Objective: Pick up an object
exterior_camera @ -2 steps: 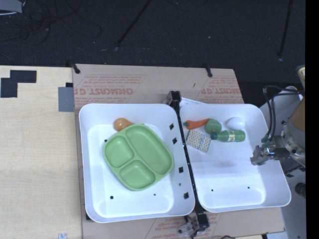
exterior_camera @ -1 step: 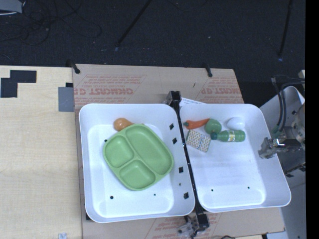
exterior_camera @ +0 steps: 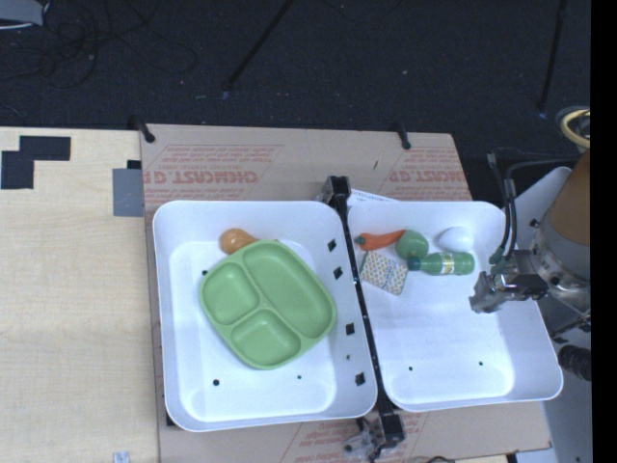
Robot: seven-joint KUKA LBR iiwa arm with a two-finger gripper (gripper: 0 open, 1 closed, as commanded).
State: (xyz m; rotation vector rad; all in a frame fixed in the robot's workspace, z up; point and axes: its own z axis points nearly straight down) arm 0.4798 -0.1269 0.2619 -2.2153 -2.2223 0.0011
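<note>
Right, down at the near edge sit the two white bins, side by side on a sheet of printed cardboard, with a black divider running between them. The left bin carries a green divided plate, three compartments, lying flat and turned at an angle. Just beyond its far-left corner, an orange rounded object peeks out, touching the plate's rim.

Over to the right bin, whose near half shows bare white floor. At its right wall, the gripper hangs low over the rim, the grey arm coming in from the right. It has nothing in its grasp that can be seen, and how wide it stands cannot be told from this angle.

Further back in that bin, the objects cluster along the far side: a small patterned square packet near the divider, an orange carrot-shaped piece behind it, a green round item touching a green bottle lying on its side, and a white egg-like object by the far wall. All sit clear of the gripper.
</note>
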